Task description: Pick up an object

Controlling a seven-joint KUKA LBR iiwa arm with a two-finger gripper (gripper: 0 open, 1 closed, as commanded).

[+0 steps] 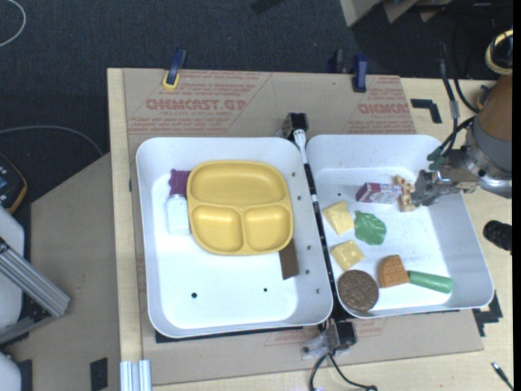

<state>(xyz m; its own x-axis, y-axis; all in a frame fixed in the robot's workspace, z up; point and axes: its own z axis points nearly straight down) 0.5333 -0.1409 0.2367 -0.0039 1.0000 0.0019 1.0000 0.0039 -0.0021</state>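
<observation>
Dark carpet surrounded a plywood bench [244, 96] that carried two shallow white bins side by side; the view looked down on both at a slant.

Going left to right: the left bin [236, 312] held a yellow divided plate [241, 206] near its far edge; a purple item [178, 181] and a white bottle [177, 214] lay tucked against the plate's left rim, and a brown strip [288, 261] lay at its near right corner.

The right bin [456, 243] held the small things; two pale yellow wedges [338, 217] [348, 254] lay near its left wall with a brown disc [358, 290] at its near left corner; a green lump [370, 228] sat mid-bin; a purple and white carton [378, 191] lay toward the far edge; an orange block [392, 271] and a green stick [429, 281] lay along the near edge.

The gripper [425, 191] hung low over the far right part of that bin, just beside a small tan and white object [404, 194] at the carton's right end; whether its fingers were spread or closed could not be told, nor whether they touched anything.

Judged as the likeliest target, the small tan object looked light and rigid, probably hard plastic and somewhat slippery; a hold across its narrow middle would suit, though the carton touching it could crowd one finger.
</observation>
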